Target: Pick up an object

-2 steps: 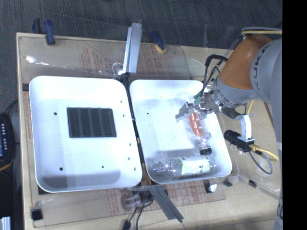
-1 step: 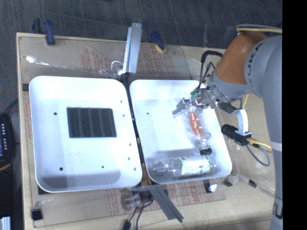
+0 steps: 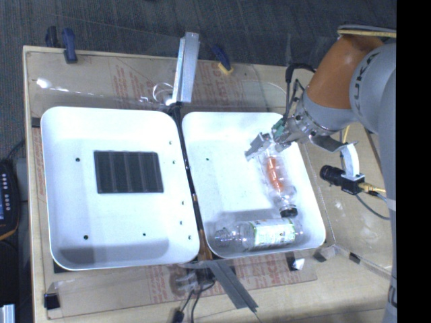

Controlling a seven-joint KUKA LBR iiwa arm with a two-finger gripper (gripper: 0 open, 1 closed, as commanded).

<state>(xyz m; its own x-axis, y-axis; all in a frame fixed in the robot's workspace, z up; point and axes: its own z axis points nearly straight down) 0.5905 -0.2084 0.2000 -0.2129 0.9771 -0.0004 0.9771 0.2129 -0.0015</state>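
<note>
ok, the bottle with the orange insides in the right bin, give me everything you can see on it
The orange-filled bottle looks like clear plastic with orange-red contents in its upper body and a dark cap at its lower end. It lies on its side in the right bin, near the right wall, running slantwise from the hand down toward the front. Its upper end sits right at the hand; whether it is gripped cannot be told. Its capped end comes close to a second clear bottle lying along the front wall.

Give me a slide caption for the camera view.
Gripper over the right bin, beside an orange-filled bottle; a second bottle lies along the near wall.
</note>
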